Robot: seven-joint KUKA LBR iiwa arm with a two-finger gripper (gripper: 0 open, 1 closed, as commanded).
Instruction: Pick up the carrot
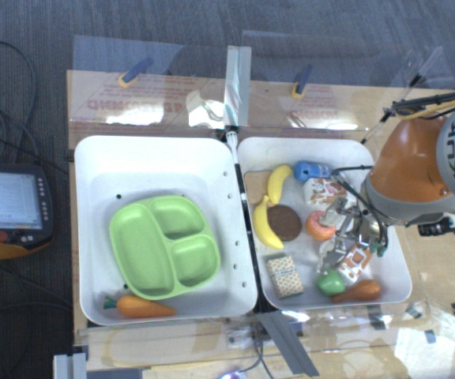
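Observation:
An orange carrot with a small green stem lies in the left bin, against the front wall just below the green divided plate. My gripper hangs low in the right bin, over a cluster of small items near the right side and far from that carrot. A second orange, carrot-like piece with a green end lies just in front of the gripper at the right bin's front wall. I see nothing held.
The right bin also holds a banana, a brown round cookie, a blue item, a patterned cracker block, an orange round piece and small packets. A teach pendant lies left of the bench.

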